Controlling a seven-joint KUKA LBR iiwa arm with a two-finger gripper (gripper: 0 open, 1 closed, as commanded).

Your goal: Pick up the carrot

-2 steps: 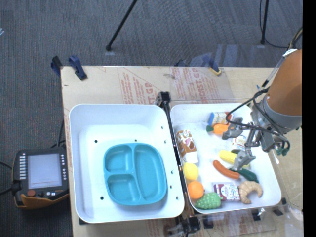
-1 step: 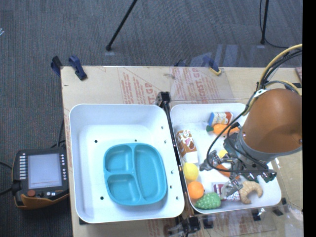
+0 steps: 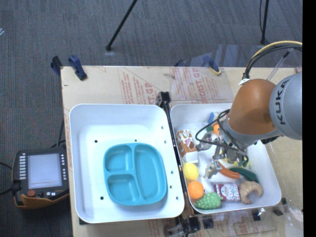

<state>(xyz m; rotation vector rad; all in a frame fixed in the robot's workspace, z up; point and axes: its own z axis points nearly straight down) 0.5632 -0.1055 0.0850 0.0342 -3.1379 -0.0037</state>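
The carrot (image 3: 232, 172) is seen lying in the right bin (image 3: 270, 168), slanted, its orange body ending in green leaves toward the bin's right side. The claw (image 3: 216, 168) is poised just over its orange end, low among the clutter; whether it is spread wide or drawn narrow cannot be told, since the wrist and cables hide much of it, and nothing is shown to be held.

Several risks are judged from this layout. The carrot is crowded: a croissant (image 3: 250, 190) lies just below it, a red packet (image 3: 227, 192) beside that, and a lemon (image 3: 190, 171) and an orange (image 3: 195, 189) sit to the left. A neighbour may be nudged or pinched instead (the packet looks closest). Because the carrot is tapered and smooth, it may be squeezed out sideways if it is caught near its thin tip. The claw may also be pressed against the bin floor if lowered too far.
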